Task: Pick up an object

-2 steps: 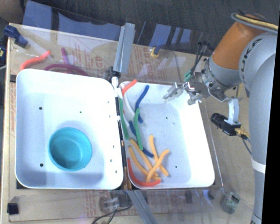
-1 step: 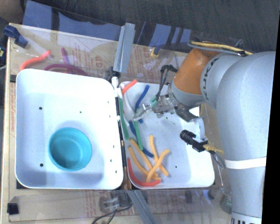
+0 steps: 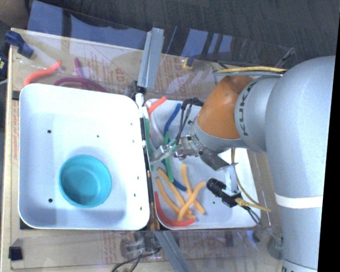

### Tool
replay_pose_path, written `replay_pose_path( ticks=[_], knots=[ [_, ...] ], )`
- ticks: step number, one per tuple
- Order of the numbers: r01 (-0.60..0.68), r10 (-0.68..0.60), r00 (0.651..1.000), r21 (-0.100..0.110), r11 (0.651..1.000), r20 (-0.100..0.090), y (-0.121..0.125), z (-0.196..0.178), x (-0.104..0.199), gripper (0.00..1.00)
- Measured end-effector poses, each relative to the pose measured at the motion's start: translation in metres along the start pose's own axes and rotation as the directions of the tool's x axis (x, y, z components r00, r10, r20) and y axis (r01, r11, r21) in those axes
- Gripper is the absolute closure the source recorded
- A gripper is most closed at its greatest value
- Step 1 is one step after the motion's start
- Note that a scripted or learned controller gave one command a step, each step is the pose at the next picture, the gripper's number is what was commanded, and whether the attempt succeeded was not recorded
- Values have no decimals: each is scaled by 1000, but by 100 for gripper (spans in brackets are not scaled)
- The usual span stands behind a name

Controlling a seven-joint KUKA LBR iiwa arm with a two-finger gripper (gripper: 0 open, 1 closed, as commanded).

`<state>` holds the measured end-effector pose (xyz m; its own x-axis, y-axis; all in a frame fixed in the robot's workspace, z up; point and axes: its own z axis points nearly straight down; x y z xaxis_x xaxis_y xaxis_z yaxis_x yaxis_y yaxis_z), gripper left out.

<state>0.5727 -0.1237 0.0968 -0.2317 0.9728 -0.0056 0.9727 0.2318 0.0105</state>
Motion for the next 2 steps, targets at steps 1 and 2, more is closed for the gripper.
replay_pose_path(
  ticks=[1, 2],
  knots=[
    [6, -6, 1000, 6, 1000, 0, -1, -9, 0, 100],
    [23, -23, 1000, 12, 1000, -6, 6, -146, 42, 100]
  ],
)
